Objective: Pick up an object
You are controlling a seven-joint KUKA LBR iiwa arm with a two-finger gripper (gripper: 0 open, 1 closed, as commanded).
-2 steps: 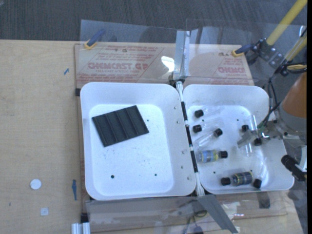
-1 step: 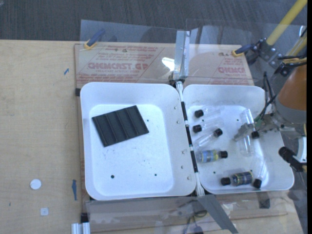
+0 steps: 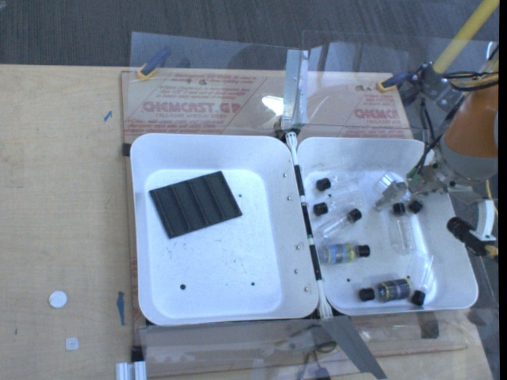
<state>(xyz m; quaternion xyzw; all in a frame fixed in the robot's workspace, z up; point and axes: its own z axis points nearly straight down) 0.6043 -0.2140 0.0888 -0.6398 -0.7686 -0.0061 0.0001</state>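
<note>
The claw (image 3: pixel 394 190) hangs low over the right bin (image 3: pixel 451 295), and whether it is open or grips anything cannot be told at this slant. Small clear bottles with black caps lie scattered around it: one bottle (image 3: pixel 404 229) just beside and below it, a labelled bottle (image 3: pixel 345 252) further down-left. Best to settle squarely over one bottle's body, clear of its neighbours, before closing.

Black ribbed mat (image 3: pixel 195 203) in left bin (image 3: pixel 150 153); small vials (image 3: pixel 343 252) in right bin (image 3: pixel 459 287).

You see glossy white plastic bins (image 3: pixel 212 153), a matt black ribbed pad (image 3: pixel 195 203), clear shiny vials (image 3: pixel 402 232), a pale wooden bench (image 3: pixel 55 180).
</note>
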